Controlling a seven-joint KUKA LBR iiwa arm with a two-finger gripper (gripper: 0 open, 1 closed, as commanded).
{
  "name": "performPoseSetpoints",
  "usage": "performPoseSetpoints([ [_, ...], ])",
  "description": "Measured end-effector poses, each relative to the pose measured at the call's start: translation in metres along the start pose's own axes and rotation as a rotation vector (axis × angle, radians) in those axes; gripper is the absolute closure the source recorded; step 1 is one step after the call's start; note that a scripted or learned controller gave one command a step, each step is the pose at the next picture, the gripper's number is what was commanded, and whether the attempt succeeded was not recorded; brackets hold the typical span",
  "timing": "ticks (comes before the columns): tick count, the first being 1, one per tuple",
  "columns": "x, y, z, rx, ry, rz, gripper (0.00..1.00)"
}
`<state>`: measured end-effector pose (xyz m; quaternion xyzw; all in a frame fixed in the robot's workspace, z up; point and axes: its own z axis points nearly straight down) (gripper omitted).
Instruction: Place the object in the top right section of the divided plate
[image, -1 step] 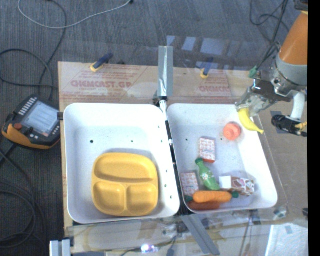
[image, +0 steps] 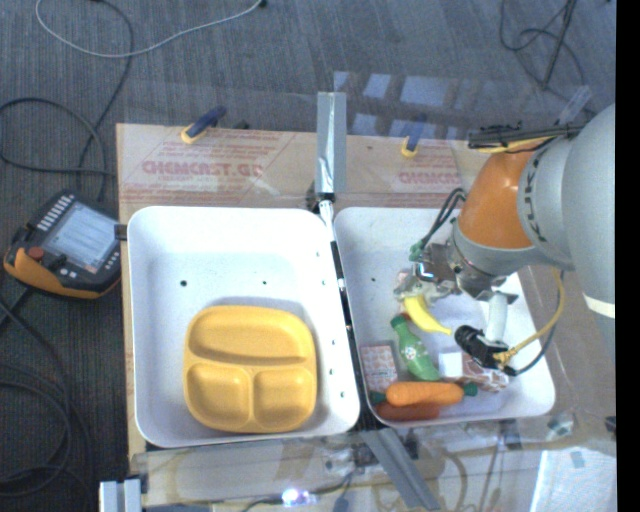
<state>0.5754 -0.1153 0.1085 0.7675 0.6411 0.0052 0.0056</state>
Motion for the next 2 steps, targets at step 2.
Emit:
performPoseSetpoints([
  [2,0.024,-0.018,-0.235,0.018,-0.006,0.118,1.0],
])
